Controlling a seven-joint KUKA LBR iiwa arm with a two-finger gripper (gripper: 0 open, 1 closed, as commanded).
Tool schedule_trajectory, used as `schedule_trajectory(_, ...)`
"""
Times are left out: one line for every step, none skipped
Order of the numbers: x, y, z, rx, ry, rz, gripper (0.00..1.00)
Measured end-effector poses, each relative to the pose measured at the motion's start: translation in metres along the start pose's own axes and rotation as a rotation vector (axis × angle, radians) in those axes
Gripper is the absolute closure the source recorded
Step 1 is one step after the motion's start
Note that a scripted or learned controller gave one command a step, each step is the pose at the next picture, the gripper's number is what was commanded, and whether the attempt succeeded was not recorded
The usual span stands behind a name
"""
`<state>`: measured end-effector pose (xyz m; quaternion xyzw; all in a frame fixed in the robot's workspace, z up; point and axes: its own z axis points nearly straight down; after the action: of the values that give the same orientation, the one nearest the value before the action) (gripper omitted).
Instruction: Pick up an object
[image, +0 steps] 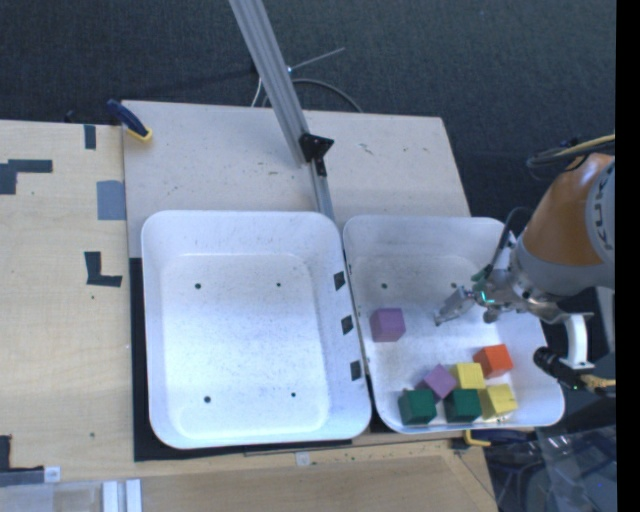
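Wooden bench (60, 300) on dark carpet (480, 60)

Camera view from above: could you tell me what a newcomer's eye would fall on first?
Probably the bright cluster of blocks in the near corner of the right bin, with a lone purple block apart from it. Then the gripper, hovering mid-bin beside that purple block.

Grey arm (560, 262), orange band

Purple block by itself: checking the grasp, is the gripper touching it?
Apart. The camera view shows bare bin floor between the gripper and the purple block.
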<state>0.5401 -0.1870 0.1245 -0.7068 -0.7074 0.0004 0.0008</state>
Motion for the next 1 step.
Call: schedule_trajectory(0.0123,-0.0525,0.0345,0.004,0.001,0.002,0.0)
